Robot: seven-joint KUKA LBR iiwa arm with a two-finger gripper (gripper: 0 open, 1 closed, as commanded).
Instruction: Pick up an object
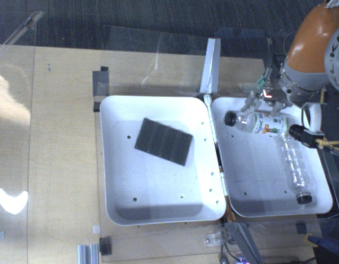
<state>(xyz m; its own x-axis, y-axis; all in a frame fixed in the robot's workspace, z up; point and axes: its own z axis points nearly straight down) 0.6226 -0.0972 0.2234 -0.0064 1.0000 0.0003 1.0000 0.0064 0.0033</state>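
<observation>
The claw (261,99) hangs at the far edge of the right bin (257,180), under the grey arm (317,43) with its orange band; whether it is spread or pressed together cannot be told, since glare and the wrist hide the tips. Just below the claw, and seemingly touching it, lies a clear bottle with a black cap and a green-and-white label (256,122), tilted on its side, cap pointing away from the arm toward the divider between the bins. Whether it sits between the tips cannot be told. Nearer the camera and to the arm's side of the claw lies a second clear bottle (294,166), long and ribbed, its dark cap at the near corner of the same bin. Well apart from the claw, across the divider, a dark grey rectangular pad (164,141) lies flat and skewed in the left bin (158,202). Both bins rest on the pale wooden worktop (48,164).
</observation>
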